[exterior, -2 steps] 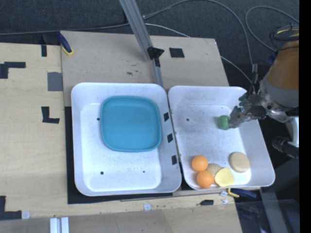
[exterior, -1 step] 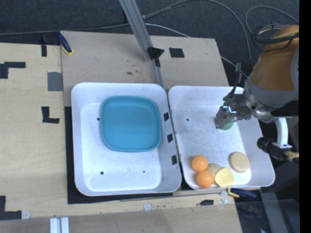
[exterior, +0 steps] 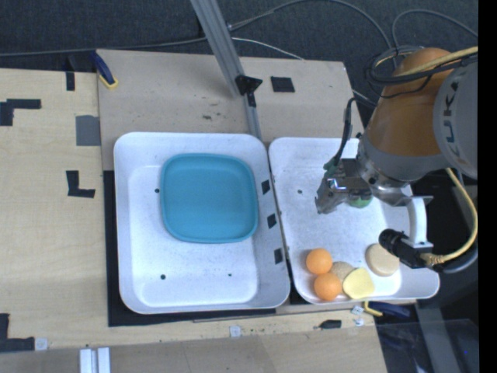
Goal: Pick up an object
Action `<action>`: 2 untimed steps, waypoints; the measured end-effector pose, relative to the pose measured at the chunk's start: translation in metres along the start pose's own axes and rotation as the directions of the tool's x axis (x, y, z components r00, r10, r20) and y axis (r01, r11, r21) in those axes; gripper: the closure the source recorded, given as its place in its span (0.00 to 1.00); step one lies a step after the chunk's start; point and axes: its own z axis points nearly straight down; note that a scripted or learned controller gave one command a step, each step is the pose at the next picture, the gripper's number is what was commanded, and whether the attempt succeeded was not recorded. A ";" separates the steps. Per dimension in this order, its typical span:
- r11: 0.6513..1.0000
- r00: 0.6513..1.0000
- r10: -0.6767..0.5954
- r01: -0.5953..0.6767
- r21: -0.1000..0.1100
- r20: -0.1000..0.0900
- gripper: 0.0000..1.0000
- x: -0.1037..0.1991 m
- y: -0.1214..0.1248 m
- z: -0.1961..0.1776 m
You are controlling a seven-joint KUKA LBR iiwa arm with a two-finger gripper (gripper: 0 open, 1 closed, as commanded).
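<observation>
My gripper [exterior: 332, 198] hangs over the middle of the right bin [exterior: 299, 169], its metal tips pointing down and to the left. A small green object [exterior: 359, 203] peeks out just right of the gripper, partly hidden under the wrist. Near the bin's front edge lie two orange balls [exterior: 318, 261] [exterior: 327, 287], a yellow piece [exterior: 358, 284] and a beige round piece [exterior: 382, 259]. A tan lump [exterior: 342, 270] sits between the balls and the yellow piece. Nothing shows between the tips.
The left bin [exterior: 132, 208] holds a blue square plate [exterior: 208, 197]. A grey metal pole [exterior: 225, 45] slants down to the divide between the bins. Black cables and a black fitting [exterior: 400, 247] hang off the arm at the right bin's right side.
</observation>
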 end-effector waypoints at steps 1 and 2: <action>1.000 1.000 -0.001 0.001 0.000 0.000 1.00 0.059 0.000 -0.002; 1.000 1.000 0.001 -0.001 0.000 0.001 1.00 0.101 0.004 0.007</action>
